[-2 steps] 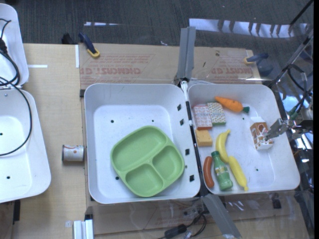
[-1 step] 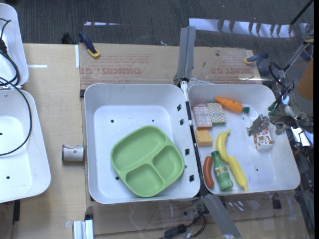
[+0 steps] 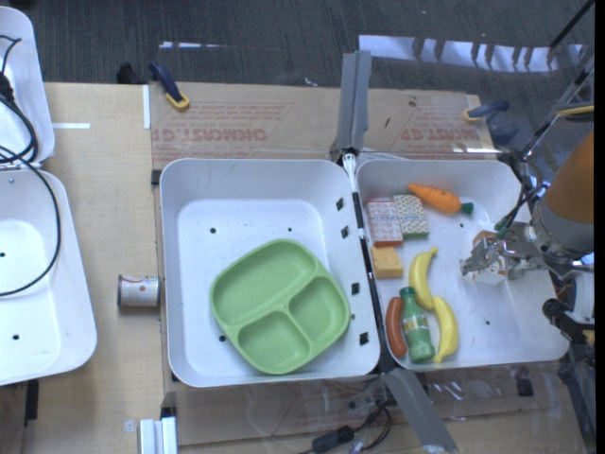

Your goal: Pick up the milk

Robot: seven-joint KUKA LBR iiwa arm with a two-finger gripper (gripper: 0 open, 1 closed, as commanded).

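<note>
A flat red-and-white carton, which I take for the milk, lies in the back left part of the right bin. A green-checked box touches its right side. My gripper hangs over the right half of that bin, well to the right of the carton and slightly nearer the front. Nothing shows in its grasp. The grey arm with its orange band comes in from the right edge.
Around the carton lie a carrot, an orange block, two bananas, a green bottle and a sausage. A green divided plate sits in the left bin. A small can rests on the bench.
</note>
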